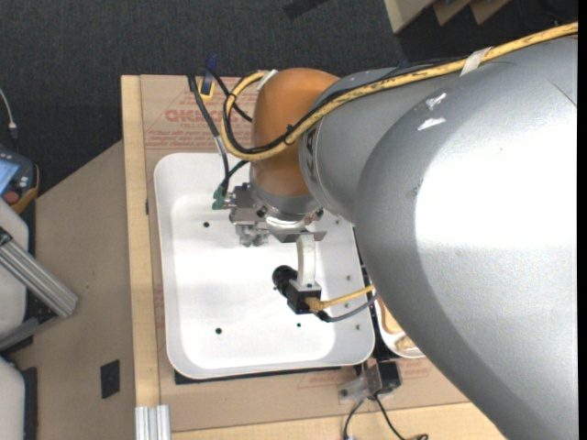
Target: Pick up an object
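Objects for picking cannot be made out in the white bin point(197, 337) at the frame's lower left. Above its upper middle hang the jaws point(249, 236); whether they are parted or closed cannot be told. The grey arm point(459, 209) fills the right.

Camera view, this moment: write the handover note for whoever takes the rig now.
Tool: down inside the left bin, near its upper middle, under the orange band. Whether it is open or shut cannot be told from this angle, and nothing can be seen held in it.
Job's things: no loose object can be made out on the visible floor of the left bin. The arm covers most of the right bin, so its contents are hidden.
Done: arm reached into the left bin.
Left: confirm a grasp, then lift. Treat the pick as not yet made.
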You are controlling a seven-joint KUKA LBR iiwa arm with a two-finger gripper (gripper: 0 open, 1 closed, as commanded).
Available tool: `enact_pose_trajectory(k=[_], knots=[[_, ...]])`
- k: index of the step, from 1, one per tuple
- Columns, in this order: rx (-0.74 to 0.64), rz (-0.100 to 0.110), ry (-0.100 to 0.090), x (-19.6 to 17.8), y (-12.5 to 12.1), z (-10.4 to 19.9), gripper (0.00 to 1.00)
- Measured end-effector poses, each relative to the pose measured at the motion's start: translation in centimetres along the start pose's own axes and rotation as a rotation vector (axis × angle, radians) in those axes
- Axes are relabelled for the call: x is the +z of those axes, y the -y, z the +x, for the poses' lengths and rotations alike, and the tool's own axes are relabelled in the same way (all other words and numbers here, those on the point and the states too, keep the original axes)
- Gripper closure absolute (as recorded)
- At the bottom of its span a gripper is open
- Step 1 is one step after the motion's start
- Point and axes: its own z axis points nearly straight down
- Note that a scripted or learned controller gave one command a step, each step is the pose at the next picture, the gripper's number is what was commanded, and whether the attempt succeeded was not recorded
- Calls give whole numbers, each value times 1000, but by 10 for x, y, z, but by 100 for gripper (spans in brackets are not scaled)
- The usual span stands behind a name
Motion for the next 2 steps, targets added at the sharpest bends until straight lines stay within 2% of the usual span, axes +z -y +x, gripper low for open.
enact_pose_trajectory(k=[1, 2], knots=[[-6, -2, 0, 49, 67, 37, 100], [0, -2, -3, 47, 30, -12, 100]])
